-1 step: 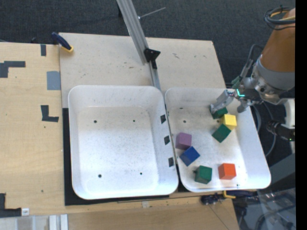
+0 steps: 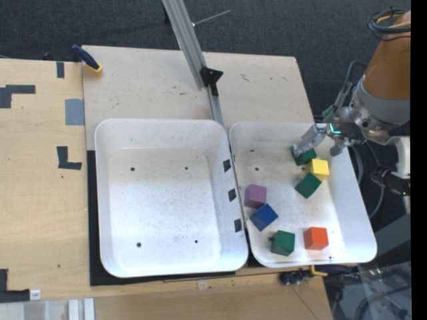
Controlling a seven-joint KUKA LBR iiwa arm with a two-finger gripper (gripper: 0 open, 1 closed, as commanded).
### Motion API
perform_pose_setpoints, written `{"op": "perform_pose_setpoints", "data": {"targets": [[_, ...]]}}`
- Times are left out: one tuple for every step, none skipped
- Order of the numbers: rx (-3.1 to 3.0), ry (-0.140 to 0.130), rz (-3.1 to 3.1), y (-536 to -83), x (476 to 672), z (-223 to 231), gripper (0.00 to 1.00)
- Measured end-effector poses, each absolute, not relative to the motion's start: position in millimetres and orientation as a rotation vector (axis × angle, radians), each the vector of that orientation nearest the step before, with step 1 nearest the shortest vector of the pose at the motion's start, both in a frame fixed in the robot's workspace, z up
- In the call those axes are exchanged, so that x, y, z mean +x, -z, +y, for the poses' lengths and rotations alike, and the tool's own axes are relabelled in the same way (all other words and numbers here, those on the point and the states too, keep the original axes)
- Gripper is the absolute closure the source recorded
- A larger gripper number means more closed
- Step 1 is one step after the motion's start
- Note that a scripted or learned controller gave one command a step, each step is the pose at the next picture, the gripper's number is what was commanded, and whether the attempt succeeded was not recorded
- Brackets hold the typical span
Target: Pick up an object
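Likely light, rigid, smooth-faced cubes; grip flat opposite sides. Gripper (image 2: 308,145) sits at a green cube (image 2: 305,157) in the right bin (image 2: 353,199); its grip state is unclear.

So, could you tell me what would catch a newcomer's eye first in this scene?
Probably the coloured blocks scattered in the right bin: purple block, blue block, orange block and yellow block. Next, the gripper low over that bin's far right corner, by a dark green block.
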State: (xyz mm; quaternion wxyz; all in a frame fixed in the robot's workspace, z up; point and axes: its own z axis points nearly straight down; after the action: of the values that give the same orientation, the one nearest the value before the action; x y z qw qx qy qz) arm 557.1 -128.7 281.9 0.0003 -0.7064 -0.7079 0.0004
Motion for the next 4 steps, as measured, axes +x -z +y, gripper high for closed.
{"op": "perform_pose_setpoints", "data": {"targets": [[-2.216,-0.007,-2.218,-221.0,552.8,-120.7,0.00],[-2.216,-0.007,-2.220,-172.5,559.4,-116.6,0.00],[-2.225,0.013,-2.224,-115.5,560.0,-115.7,0.00],[-2.228,0.014,-2.230,-128.6,561.1,-116.9,1.00]]}}
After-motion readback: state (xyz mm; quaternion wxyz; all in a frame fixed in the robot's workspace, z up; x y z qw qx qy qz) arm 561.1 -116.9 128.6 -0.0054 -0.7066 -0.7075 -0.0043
